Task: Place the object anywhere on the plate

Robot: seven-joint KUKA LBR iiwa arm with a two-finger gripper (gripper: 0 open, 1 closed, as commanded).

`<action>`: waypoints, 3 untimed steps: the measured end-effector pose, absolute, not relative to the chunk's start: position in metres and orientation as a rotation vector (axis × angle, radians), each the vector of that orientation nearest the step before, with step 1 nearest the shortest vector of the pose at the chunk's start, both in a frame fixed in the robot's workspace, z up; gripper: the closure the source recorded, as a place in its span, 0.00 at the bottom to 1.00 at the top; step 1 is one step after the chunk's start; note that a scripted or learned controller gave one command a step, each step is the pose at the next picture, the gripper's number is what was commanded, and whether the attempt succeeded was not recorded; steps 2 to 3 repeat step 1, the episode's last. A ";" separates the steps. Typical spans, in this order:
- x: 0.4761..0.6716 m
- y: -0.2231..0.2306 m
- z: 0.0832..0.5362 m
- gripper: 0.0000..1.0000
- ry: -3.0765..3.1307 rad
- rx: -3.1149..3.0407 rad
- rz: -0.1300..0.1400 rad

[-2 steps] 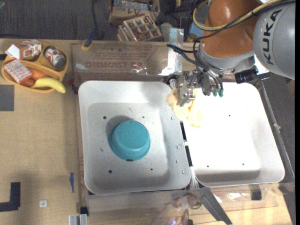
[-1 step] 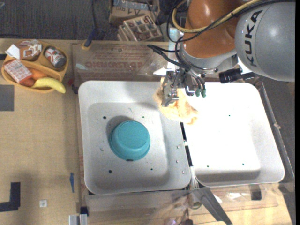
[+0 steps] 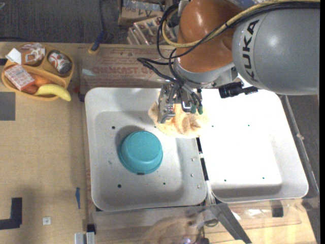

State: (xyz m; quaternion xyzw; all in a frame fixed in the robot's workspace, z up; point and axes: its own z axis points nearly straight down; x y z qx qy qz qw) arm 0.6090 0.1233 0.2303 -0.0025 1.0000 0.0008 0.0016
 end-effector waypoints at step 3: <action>0.609 0.123 0.231 0.00 3.138 -0.007 0.003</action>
